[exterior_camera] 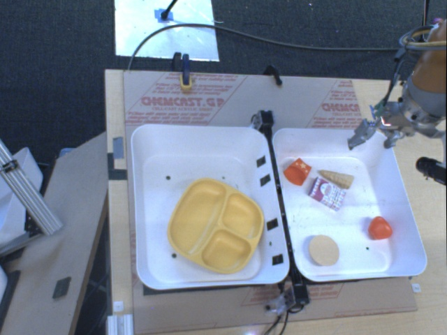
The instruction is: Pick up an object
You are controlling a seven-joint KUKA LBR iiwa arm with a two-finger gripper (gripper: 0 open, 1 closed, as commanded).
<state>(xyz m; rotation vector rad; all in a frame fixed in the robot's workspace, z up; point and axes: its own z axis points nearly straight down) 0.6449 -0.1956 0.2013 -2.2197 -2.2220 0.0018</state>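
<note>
camera view: the end effector [376, 132] hangs over the far rim of the right bin [405, 187], its fingers spread with nothing between them. inside that bin, taking the maroon carton [327, 192] near the middle as landmark: an orange-red block [297, 172] lies just left of it, a tan wedge [336, 179] touches its far edge, a tan round disc [323, 250] sits nearer the camera, and a red ball [379, 227] lies off to its right. the left bin [150, 187] holds a yellow divided tray [216, 224]. by my reading the step in hand is the approach: nothing is gripped yet. the next move calls for settling on one object, centring above it, and descending with fingers apart.
</note>
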